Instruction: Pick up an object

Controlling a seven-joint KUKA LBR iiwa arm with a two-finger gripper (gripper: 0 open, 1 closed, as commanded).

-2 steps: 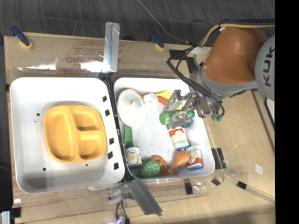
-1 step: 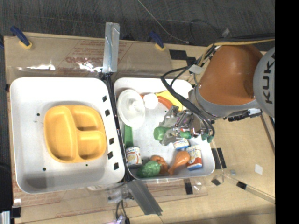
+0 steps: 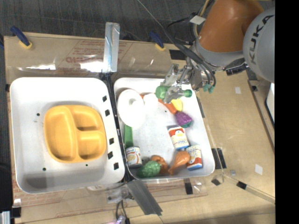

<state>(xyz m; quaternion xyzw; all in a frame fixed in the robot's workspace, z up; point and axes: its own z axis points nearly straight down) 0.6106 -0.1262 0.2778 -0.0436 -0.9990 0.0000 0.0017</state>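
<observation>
Green toy apparently right under gripper

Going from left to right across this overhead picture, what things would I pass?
Yellow divided tray in the left bin → green stick at the right bin's left wall → white round lid → small milk carton → second carton near the right wall.

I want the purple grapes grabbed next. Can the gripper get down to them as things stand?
Probably yes: the purple grapes lie uncovered just below the gripper, though a carrot crowds them.
</observation>
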